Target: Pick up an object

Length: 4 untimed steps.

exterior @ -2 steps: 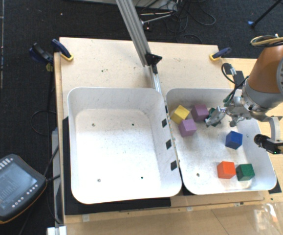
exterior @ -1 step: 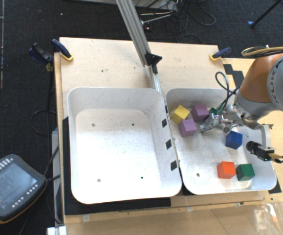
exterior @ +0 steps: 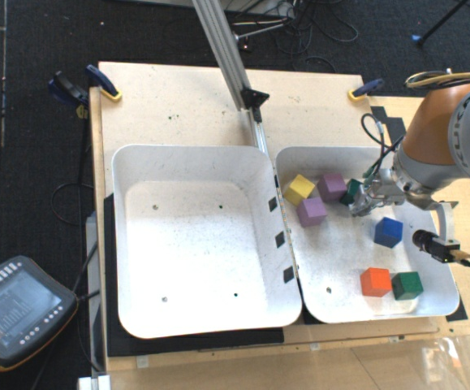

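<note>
The right bin point(exterior: 429, 303) holds several small blocks. A yellow cube point(exterior: 299, 188) and two purple cubes point(exterior: 332, 187) point(exterior: 312, 211) lie near its left wall. A blue cube point(exterior: 388, 232) sits mid-bin, with an orange cube point(exterior: 375, 282) and a green cube point(exterior: 407, 285) at the front. My gripper point(exterior: 361, 199) is low in the bin's back half, right of the purple cubes. A dark green block point(exterior: 351, 192) lies against its tip, and whether it is gripped is unclear.
The left bin point(exterior: 137, 169) stands beside the right one. A slanted metal bar point(exterior: 218, 39) crosses the back of the bench. Clamps point(exterior: 105, 84) point(exterior: 364, 89) sit at the back corners. A teach pendant point(exterior: 15, 307) lies off the bench at lower left.
</note>
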Motion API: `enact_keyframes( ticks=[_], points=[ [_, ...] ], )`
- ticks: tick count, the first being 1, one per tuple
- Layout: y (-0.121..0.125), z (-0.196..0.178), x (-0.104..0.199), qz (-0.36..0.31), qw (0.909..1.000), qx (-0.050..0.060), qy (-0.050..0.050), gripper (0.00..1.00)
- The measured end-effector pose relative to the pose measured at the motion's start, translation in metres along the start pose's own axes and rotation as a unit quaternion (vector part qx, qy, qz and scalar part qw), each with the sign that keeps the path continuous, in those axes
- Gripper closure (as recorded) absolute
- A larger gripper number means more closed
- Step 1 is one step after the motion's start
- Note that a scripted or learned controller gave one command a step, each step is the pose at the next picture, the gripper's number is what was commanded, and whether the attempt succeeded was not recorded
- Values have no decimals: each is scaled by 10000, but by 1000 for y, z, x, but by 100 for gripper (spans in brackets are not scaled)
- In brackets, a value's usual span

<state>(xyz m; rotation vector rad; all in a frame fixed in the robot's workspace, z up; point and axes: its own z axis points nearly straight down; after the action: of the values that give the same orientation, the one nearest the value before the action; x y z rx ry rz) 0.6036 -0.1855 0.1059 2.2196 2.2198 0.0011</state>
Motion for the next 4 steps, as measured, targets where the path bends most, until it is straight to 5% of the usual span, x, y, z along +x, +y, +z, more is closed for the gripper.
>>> enact_keyframes(
  ticks=[2, 3, 4],
  points=[
    [-1, -112, -10, -12, 10000, -32, -10, 100],
    [0, -135, -10, -13, 10000, -14, -3, 100],
    [3, -141, 36, -37, 10000, 8, 12, 100]
  ],
)
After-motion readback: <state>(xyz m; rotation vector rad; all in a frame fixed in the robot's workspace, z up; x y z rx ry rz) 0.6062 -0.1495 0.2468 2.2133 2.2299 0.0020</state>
